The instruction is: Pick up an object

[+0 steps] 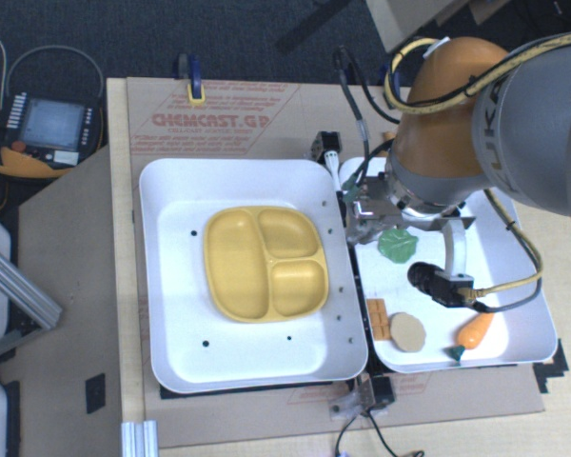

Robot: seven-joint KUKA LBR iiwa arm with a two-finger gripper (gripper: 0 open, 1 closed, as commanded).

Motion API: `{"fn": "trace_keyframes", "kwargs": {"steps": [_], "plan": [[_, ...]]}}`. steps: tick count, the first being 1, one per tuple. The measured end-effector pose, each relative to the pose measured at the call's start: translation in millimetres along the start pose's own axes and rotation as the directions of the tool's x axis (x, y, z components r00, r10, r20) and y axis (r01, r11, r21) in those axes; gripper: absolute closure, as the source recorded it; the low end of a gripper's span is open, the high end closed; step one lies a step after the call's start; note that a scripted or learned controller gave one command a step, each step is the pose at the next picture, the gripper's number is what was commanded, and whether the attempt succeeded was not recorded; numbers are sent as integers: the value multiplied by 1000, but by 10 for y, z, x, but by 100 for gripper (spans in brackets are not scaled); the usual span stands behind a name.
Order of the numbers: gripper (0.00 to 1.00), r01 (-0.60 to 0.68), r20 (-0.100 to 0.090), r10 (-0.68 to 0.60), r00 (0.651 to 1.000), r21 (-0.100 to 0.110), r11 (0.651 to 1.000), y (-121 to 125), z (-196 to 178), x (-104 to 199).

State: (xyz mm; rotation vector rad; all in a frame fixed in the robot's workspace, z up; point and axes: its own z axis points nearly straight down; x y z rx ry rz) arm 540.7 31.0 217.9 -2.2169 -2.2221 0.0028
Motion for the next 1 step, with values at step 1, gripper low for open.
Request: {"fn": "trace_keyframes", "kwargs": {"steps": [1], "plan": [[100, 2, 0, -2, 1000, -4, 1000, -50, -125, 567]]}}
